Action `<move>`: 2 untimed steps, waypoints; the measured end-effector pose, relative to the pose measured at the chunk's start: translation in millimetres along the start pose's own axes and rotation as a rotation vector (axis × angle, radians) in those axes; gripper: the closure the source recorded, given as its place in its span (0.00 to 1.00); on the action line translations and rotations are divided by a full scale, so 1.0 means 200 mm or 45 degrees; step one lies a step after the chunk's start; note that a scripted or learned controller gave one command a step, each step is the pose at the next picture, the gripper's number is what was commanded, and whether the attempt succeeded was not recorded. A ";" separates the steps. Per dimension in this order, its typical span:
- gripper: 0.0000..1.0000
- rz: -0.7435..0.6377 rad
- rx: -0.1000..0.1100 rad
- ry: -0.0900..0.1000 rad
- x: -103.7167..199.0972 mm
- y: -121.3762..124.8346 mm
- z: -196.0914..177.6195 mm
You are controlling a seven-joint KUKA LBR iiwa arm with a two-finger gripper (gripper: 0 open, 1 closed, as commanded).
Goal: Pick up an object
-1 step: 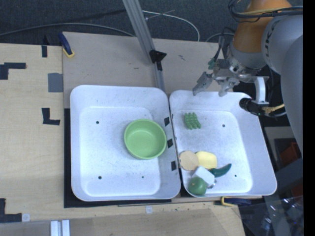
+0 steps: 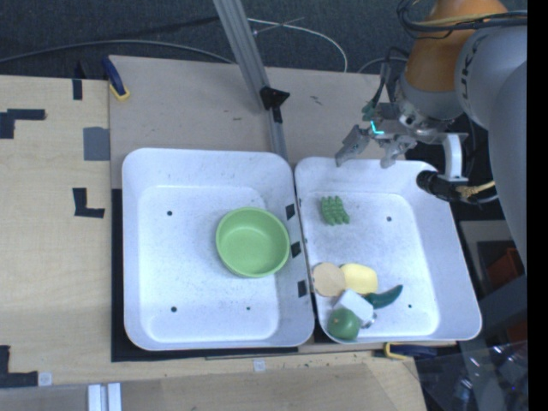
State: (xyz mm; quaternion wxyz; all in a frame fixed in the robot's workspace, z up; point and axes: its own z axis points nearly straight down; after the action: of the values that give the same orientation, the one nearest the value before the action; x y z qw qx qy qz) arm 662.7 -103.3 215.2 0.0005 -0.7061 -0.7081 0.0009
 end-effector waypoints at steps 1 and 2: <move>0.00 0.000 0.007 0.000 0.02 0.00 0.32; 0.00 0.002 0.007 0.000 0.02 -0.05 0.62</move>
State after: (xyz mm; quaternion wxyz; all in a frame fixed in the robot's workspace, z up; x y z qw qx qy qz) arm 651.9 -99.6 90.9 0.0025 -0.7066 -0.7076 0.0031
